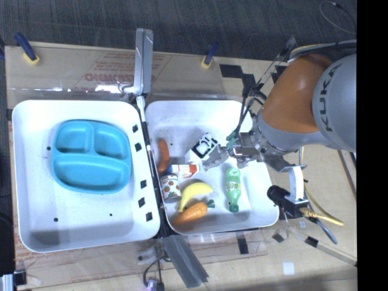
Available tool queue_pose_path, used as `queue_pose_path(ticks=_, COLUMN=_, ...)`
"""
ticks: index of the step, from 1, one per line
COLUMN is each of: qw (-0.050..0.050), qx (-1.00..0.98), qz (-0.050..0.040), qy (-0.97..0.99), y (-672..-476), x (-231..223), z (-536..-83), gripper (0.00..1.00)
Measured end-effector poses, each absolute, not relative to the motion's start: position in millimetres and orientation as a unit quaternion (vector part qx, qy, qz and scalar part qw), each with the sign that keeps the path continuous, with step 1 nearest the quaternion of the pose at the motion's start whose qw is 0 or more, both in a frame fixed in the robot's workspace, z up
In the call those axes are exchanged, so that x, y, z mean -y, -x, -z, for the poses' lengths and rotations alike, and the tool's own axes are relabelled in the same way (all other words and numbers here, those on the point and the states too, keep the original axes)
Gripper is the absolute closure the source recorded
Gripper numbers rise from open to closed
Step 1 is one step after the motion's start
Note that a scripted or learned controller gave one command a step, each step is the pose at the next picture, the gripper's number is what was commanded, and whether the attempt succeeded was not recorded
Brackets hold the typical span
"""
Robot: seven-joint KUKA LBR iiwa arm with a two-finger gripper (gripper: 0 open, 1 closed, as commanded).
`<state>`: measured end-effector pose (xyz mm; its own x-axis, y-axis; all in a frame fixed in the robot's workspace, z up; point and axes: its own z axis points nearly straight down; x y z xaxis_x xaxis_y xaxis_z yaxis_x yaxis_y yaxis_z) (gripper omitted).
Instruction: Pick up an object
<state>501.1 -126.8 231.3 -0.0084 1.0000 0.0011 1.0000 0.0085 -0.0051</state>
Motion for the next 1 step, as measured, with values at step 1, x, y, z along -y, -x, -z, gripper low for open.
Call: queue_pose_path(ticks=1, qw=0.002, qx=0.705, qz=-0.0014, qy=0.709, y=-491.9, x=200.6, z=-111.9, gripper=0.0)
